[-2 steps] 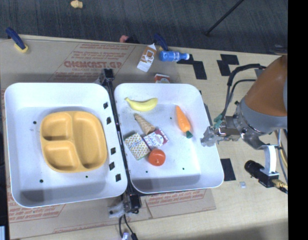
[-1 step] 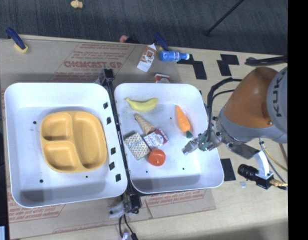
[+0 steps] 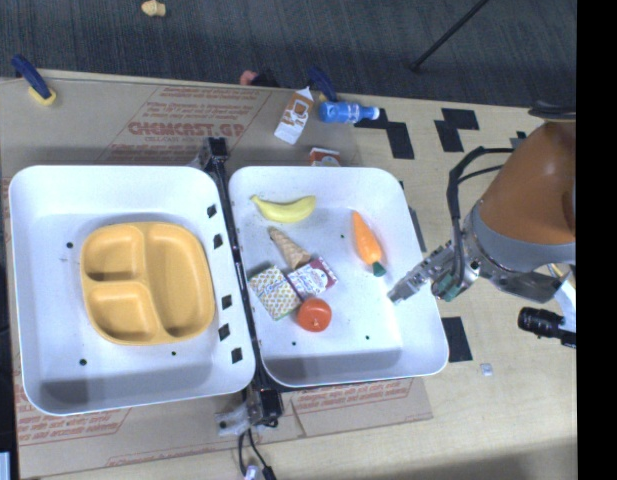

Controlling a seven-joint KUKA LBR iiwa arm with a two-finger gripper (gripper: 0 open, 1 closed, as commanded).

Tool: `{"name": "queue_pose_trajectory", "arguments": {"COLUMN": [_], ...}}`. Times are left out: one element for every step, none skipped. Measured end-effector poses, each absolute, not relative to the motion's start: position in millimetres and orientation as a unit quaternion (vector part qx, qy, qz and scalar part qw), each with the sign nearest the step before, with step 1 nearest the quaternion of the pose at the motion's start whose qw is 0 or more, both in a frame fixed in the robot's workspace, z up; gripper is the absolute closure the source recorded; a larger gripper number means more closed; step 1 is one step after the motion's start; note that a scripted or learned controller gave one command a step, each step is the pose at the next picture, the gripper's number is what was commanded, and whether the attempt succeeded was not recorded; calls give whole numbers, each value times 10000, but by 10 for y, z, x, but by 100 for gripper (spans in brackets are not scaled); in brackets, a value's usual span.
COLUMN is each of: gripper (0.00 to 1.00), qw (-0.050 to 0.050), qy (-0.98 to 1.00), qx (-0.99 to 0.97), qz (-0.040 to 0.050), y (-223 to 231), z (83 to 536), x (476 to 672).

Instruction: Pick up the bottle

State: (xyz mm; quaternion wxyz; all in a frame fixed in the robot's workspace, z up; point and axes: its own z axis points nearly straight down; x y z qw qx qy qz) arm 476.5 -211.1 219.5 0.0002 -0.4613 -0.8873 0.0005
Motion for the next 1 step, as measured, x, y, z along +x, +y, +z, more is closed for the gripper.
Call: {"name": "queue_pose_trajectory", "arguments": {"gripper": [100], "qw": [18], "qy": [-8495], "qx": [-5276], "qz": [5], "y": [-854], "z": [1977], "x": [4763]}}
